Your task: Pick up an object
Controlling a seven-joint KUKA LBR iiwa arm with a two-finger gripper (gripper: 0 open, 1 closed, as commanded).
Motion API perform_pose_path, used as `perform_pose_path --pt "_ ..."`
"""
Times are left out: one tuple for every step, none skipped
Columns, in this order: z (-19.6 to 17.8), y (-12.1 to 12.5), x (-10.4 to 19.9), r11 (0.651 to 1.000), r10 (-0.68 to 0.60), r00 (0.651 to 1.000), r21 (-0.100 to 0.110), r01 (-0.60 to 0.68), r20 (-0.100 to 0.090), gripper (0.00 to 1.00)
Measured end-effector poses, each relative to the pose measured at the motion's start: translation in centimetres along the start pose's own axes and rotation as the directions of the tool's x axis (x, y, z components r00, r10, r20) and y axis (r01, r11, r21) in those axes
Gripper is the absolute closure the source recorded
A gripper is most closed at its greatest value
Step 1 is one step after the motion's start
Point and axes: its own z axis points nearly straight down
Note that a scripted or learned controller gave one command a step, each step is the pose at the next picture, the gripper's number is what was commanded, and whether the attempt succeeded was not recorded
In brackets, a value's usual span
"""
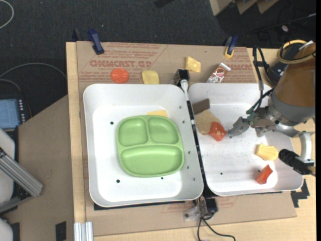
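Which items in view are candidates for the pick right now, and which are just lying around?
Job items, in the right bin:
gripper
red block
tan piece
yellow block
red piece

Lying about:
green divided plate in the left bin
orange disc, yellow pieces on the board behind

Right bin [235,185]: red strawberry-like piece [217,131] left of centre, just beside tan slab [203,121] and brown block [201,106]. Yellow ridged chunk [266,152] toward right. Small red-orange piece [264,174] near front right corner.
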Motion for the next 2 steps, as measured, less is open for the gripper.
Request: perform_pose_path --pt "-0.6 -1.0 -9.0 1.000 0.016 1.000 0.001 -0.016 0.006 0.00" --pt "8.3 -5.4 -8.8 1.000 0.007 1.000 0.011 -0.006 -0.013 0.00"
